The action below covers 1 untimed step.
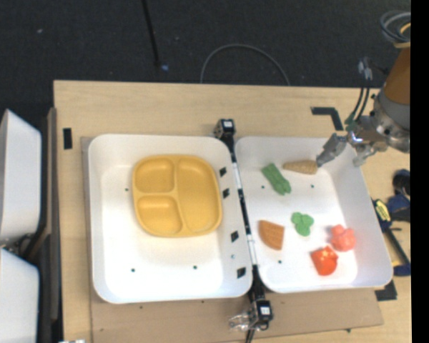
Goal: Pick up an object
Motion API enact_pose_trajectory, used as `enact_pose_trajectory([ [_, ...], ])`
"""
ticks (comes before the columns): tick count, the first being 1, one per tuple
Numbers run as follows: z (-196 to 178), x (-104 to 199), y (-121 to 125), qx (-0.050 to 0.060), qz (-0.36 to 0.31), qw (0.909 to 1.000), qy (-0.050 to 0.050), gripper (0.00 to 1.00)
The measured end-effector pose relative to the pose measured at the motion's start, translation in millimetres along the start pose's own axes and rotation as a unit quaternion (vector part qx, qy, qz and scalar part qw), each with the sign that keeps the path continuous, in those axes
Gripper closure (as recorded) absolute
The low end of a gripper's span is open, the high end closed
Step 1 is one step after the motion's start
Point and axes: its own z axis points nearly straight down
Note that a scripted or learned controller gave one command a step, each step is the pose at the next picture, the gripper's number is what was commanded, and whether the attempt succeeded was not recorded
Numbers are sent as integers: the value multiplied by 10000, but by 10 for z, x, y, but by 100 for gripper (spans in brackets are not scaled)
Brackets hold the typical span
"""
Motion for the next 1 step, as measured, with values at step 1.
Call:
enact_pose_trajectory([
  [1, 416, 15, -11, -7, 11, 10000, -2, 0],
])
